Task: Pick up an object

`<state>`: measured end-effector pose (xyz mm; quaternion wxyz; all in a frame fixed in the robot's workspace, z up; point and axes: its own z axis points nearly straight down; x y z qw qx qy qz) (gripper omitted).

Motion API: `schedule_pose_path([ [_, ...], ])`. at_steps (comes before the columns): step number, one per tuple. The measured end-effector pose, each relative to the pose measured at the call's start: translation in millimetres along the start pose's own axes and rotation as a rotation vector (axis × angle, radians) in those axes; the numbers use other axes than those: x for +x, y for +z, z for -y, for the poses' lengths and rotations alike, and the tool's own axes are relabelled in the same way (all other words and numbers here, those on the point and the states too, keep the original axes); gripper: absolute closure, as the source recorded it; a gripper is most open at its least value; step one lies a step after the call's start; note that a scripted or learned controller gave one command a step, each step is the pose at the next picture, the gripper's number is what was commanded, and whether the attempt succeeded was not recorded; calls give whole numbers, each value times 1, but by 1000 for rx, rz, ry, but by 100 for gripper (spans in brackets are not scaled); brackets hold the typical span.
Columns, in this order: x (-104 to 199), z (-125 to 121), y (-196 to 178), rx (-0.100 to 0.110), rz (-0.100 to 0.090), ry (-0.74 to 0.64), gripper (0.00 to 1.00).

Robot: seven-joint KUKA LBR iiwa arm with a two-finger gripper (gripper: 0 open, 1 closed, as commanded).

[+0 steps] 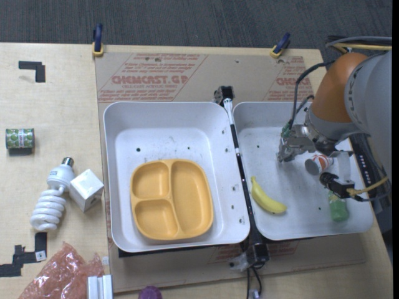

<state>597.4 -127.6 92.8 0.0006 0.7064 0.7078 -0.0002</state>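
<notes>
In the right bin (pixel 262 124) a yellow banana (pixel 268 198) lies near the front left. A small green object (pixel 338 210) sits at the front right, and a red and white object (pixel 318 163) rests partly under the arm. My gripper (pixel 286 152) hangs low over the bin's middle, above and to the right of the banana and just left of the red and white object. Nothing shows in its grasp. The left bin (pixel 118 123) holds a yellow divided plate (pixel 171 199).
On the bench left of the bins are a green can (pixel 20 139), a spiral light bulb (pixel 50 199), a white cube (pixel 86 189) and a pink mesh bag (pixel 59 273). Blue clamps (pixel 98 39) hold the cardboard's back edge. A black cable (pixel 340 185) loops near the wrist.
</notes>
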Motion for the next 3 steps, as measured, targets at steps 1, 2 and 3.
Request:
schedule_pose_path([
  [1, 15, 67, 1, 1, -1, 3, 0],
  [2, -6, -15, 0, 0, 0, 0, 0],
  [3, 21, 46, 0, 1, -1, 3, 0],
])
